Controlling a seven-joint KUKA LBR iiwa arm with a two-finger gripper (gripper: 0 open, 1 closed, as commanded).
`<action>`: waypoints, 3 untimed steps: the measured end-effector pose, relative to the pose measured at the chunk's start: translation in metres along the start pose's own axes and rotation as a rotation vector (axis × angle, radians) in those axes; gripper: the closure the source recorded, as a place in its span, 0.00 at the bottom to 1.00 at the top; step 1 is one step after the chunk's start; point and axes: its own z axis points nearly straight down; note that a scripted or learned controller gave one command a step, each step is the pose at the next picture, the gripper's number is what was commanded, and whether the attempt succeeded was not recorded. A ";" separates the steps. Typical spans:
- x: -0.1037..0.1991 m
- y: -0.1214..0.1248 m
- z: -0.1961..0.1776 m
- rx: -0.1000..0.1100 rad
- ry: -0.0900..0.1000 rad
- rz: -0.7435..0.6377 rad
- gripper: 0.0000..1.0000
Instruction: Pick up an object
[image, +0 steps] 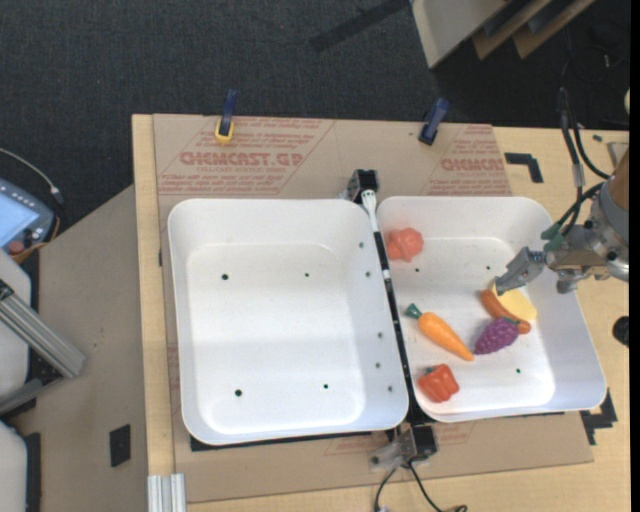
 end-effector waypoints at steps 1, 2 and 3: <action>0.025 0.029 0.063 0.006 0.003 -0.003 0.00; 0.113 -0.013 0.081 0.007 0.004 -0.006 0.00; 0.113 0.056 0.079 -0.005 -0.001 -0.002 0.00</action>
